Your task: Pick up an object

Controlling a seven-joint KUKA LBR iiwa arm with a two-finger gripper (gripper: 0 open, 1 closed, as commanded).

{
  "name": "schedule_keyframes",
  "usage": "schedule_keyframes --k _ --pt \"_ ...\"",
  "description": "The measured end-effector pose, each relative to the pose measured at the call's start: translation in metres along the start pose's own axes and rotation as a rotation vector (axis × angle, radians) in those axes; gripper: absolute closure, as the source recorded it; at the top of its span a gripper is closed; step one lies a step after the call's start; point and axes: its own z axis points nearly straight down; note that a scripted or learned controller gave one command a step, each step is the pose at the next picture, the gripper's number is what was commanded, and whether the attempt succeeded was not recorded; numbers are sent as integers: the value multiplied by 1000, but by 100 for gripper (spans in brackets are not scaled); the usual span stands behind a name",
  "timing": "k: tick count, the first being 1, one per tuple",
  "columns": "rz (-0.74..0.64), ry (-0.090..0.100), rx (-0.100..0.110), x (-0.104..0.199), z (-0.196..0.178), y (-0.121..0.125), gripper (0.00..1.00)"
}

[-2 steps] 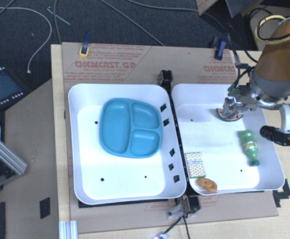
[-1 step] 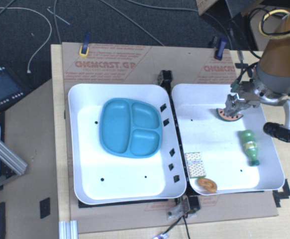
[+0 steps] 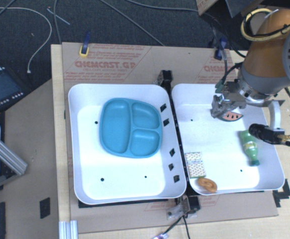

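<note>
A small round object with a red-and-white patterned face (image 3: 230,116), something like a watermelon slice, is seen in the upper part of the right-hand shallow white bin (image 3: 204,103), directly under the two-finger gripper (image 3: 223,107). The gripper is lowered over this object and appears to touch it from above, but whether the object is clasped cannot be told from this slanted view, nor can it be told whether the tool is parted or closed. The grey arm with its orange band (image 3: 266,44) is seen reaching in from the right, above the bin's far right corner. Further toward the right wall of the same bin, a green plastic bottle-shaped toy (image 3: 250,147) is laid on its side, well apart from the gripper. Near the bin's front left corner a small square packet with a speckled print (image 3: 195,164) is laid flat, and just beside it, against the front rim, a small orange-brown rounded piece (image 3: 208,184) is found. In the left-hand white bin (image 3: 85,158) a blue plastic divided plate with three compartments (image 3: 130,127) is set toward the upper middle. Both bins are borne side by side on a brown cardboard-covered bench (image 3: 135,59).
</note>
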Motion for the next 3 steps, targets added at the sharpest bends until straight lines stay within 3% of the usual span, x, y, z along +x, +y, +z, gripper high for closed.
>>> schedule_keyframes --k 3 --pt "-1 0 -1 137 8 -4 100"
